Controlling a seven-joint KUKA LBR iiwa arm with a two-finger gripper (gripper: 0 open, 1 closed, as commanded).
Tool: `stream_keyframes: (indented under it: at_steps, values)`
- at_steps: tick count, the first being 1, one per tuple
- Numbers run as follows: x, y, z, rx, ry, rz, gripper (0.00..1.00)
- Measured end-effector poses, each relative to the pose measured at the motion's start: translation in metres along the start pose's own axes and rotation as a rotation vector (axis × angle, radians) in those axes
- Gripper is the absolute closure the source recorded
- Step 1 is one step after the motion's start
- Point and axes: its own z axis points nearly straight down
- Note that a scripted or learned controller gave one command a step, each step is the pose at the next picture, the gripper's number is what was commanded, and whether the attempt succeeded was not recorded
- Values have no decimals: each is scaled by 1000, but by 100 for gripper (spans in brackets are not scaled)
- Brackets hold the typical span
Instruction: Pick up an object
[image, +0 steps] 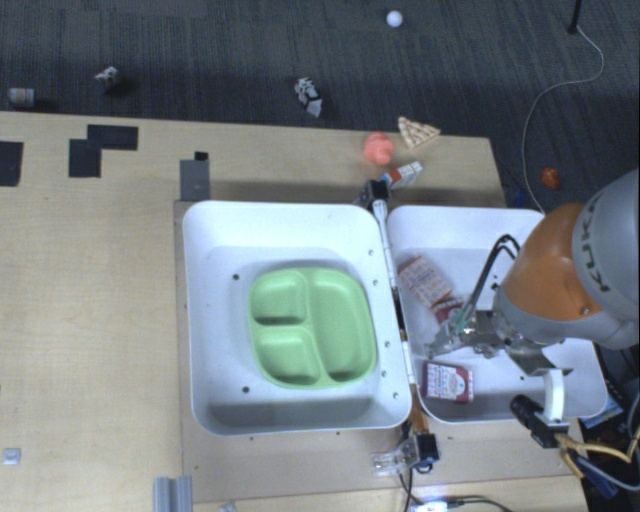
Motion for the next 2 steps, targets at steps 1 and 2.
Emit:
stream_keyframes:
  at_steps: [1, 2]
  values:
    - [1, -2, 11, 6, 0, 2, 0]
    - [1, 0, 0, -1, 0, -1, 100]
